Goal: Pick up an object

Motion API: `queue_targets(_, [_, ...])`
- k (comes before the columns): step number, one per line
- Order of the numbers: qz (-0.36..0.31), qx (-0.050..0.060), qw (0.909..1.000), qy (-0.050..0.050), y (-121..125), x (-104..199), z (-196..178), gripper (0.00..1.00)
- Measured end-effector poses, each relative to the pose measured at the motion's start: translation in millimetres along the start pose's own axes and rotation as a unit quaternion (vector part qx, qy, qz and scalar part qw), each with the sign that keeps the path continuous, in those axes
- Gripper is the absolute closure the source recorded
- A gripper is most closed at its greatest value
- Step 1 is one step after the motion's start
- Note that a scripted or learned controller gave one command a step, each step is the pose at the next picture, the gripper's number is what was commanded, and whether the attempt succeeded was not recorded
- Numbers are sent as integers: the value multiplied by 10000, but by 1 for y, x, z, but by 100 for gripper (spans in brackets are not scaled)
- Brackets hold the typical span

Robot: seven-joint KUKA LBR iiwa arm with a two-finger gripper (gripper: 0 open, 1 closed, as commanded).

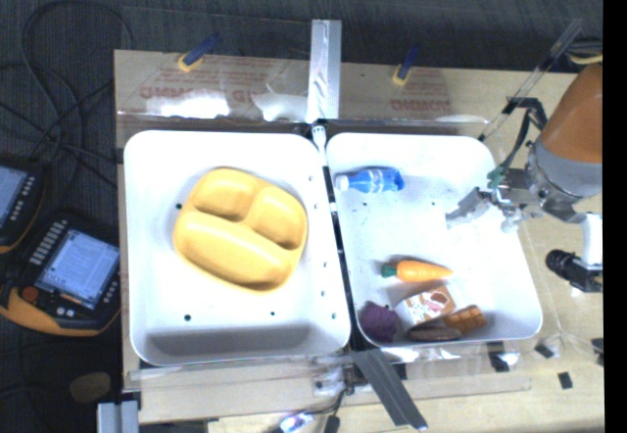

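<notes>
Gripper poised over the right white plastic bin; nothing is held.
Whether it is open cannot be told. A descent is needed onto the orange toy carrot lying mid-bin.

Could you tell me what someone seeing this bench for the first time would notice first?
Most likely the big yellow bread-shaped object, which lies alone in the left bin. Next, the cluster in the right bin: an orange carrot mid-bin, a purple piece and small packaged items near the front wall, and a blue bottle lying near the back. The gripper sits over that bin's right edge.
</notes>
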State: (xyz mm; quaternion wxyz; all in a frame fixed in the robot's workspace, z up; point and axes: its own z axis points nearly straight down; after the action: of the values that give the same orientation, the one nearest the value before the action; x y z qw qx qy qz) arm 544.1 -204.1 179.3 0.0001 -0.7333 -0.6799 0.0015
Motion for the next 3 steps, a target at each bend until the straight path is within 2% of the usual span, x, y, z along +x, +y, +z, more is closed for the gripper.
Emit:
queue_targets(1, [295, 3, 9996, 15, -12, 22, -10, 0])
queue_targets(2, [-138, -9, 9999, 6, -54, 94, 86, 0])
queue_targets(3, [-752, 0, 9972, 8, -64, 44, 14, 0])
